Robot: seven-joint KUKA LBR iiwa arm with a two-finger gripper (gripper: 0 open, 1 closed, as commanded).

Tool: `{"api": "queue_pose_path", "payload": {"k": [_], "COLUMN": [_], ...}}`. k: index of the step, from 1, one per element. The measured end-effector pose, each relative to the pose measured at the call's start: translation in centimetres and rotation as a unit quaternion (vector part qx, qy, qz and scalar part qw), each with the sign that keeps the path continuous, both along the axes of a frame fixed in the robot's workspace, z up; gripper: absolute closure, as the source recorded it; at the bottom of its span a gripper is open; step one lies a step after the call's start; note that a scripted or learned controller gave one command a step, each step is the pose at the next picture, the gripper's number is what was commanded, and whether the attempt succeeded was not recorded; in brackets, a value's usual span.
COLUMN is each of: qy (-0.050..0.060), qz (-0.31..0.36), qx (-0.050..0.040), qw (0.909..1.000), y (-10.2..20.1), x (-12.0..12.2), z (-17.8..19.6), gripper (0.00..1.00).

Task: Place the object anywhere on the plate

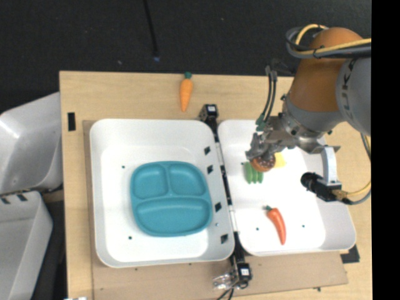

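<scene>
A blue three-part plate (169, 197) lies in the left white bin (106, 236). In the right bin (325, 230) my gripper (262, 157) is down over a cluster of small toys: a green piece (252, 175), a brown round piece (264, 164) and a yellow piece (279, 161). The gripper's tip touches or hovers just over the brown piece, and the wrist hides the contact. A red chili pepper (277, 224) with a green stem lies apart near the front of the right bin.
An orange carrot (185, 92) lies on the wooden bench (125, 92) behind the bins, outside both. A divider with black clips (220, 186) runs between the bins. The arm's grey and orange body (322, 86) hangs over the right bin's back part.
</scene>
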State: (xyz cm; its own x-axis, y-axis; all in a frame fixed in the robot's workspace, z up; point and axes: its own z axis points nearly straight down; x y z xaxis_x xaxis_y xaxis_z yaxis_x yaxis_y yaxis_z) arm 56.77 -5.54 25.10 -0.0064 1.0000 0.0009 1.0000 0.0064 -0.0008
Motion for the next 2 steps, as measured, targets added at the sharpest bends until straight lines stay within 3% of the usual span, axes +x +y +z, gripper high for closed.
{"api": "queue_pose_path", "payload": {"k": [2], "qy": [-0.001], "qz": [0.0], "qx": [-0.0004], "qw": [1.0], "y": [11.1], "x": [1.4], "z": [0.4], "gripper": [1.0]}}
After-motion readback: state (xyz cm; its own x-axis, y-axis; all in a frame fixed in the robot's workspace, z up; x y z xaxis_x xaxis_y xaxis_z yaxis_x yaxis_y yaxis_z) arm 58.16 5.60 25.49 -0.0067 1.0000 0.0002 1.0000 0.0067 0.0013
